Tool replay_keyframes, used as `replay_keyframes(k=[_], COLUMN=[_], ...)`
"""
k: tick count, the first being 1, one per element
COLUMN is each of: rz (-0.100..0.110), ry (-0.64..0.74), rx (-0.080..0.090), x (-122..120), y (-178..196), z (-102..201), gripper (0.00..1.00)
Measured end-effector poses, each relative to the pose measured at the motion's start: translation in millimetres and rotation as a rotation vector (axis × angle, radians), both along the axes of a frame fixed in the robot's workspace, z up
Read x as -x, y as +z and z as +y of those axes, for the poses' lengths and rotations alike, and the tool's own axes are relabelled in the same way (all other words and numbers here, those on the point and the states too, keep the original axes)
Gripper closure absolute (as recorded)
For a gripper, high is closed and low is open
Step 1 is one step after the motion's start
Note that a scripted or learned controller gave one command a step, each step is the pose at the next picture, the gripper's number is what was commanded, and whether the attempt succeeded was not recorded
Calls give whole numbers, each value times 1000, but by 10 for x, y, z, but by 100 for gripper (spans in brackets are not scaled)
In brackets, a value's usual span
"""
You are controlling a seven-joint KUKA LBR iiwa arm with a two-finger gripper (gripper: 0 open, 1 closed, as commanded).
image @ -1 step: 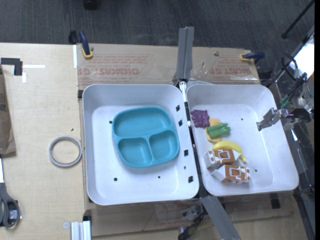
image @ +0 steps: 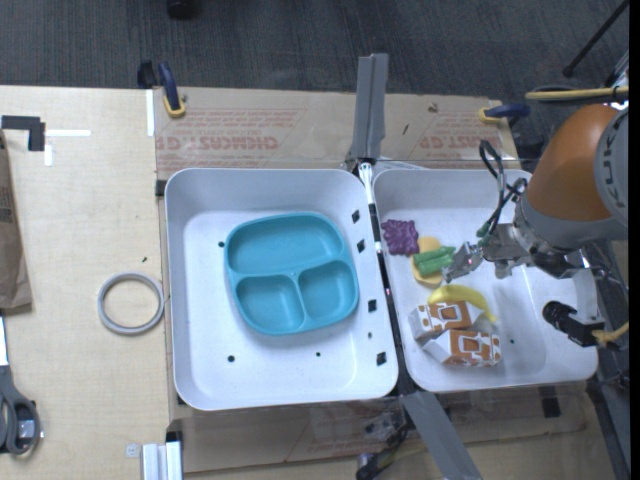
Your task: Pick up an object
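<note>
In the right bin lie a purple grape bunch, a green toy vegetable over a small orange piece, a yellow banana and an orange-and-white patterned carton. My gripper hangs low over the bin's middle, just right of the green vegetable and above the banana. Its fingers look slightly parted and nothing sits between them.
The left bin holds a blue three-compartment plate. A tape ring and scissors lie on the bench to the left. A grey divider post stands between the bins at the back.
</note>
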State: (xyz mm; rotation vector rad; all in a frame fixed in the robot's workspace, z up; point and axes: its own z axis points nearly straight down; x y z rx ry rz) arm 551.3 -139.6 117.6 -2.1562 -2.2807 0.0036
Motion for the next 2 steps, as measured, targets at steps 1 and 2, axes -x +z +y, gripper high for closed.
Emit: replay_keyframes(k=[1,2], rz=[-2,-2], ry=[118,112], rx=[-1,0], x=[740,732], y=[-263,733], z=[362,531], gripper=[0,0])
